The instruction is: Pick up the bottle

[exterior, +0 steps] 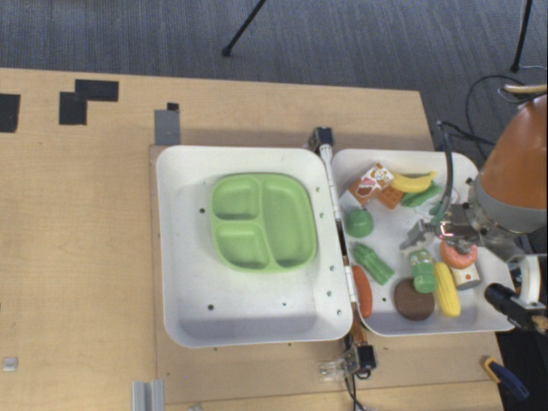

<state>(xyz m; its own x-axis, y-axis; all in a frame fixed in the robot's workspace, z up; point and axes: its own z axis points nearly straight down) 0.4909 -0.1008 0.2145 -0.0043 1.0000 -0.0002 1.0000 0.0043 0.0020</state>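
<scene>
The bottle [423, 274] is small and green with a pale label. It lies in the right bin [467, 322], between a brown round piece [414, 301] and a yellow corn cob [447, 288]. My gripper [422, 234] hangs just above and behind the bottle, over the middle of that bin. Its grey fingers look open, and nothing shows between them. The arm's orange band [522, 157] and grey wrist cover the bin's right side.
Packed around the bottle are a green cucumber-like piece [373, 264], a red piece [363, 291], a green round piece [360, 223], a banana [411, 181], an orange carton [374, 184] and a red-and-white can [461, 258]. The left bin [184, 315] holds a green divided plate [261, 221].
</scene>
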